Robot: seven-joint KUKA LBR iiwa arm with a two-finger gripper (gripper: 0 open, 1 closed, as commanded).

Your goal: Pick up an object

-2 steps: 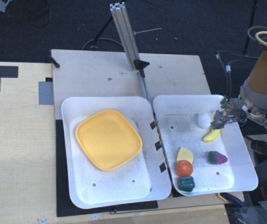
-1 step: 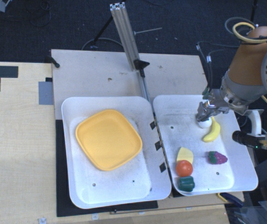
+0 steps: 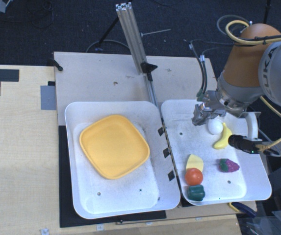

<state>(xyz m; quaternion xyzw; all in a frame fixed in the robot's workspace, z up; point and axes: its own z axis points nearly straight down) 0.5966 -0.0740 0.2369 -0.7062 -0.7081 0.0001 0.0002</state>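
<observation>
Tool [image 3: 202,115] over far right bin [image 3: 258,187], just beside white egg [image 3: 215,127] | tool state: cannot tell | banana [image 3: 222,140] near egg

Smooth matt yellow plastic plate [image 3: 114,146], two speckled white plastic bins [image 3: 130,199], pale wood-grain table [image 3: 17,146], ribbed aluminium post [image 3: 132,33].

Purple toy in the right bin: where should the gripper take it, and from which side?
Judging from the view, the purple toy lies alone on the right bin floor, apart from the banana and the tomato. It is a short lump, longer left to right. A straight top-down approach, closing across its narrower middle, looks best; its free sides leave room for that.
</observation>
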